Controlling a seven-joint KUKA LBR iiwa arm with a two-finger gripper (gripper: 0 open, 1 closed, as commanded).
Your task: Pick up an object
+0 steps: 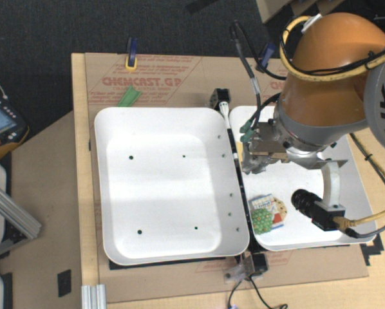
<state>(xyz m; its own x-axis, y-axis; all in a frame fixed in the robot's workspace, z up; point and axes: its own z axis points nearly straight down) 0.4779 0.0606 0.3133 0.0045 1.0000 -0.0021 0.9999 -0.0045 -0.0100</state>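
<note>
Packet (268, 212) lies in the right bin (295, 234) by its left wall, a short way toward the bench's front edge from the gripper (252, 163), whose state, apart or together, I cannot tell.

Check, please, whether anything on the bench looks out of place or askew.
One thing: a small green object lies tilted on the cardboard behind the left bin, outside both bins. The colourful item in the right bin lies flat, and nothing looks spilled or broken.
</note>
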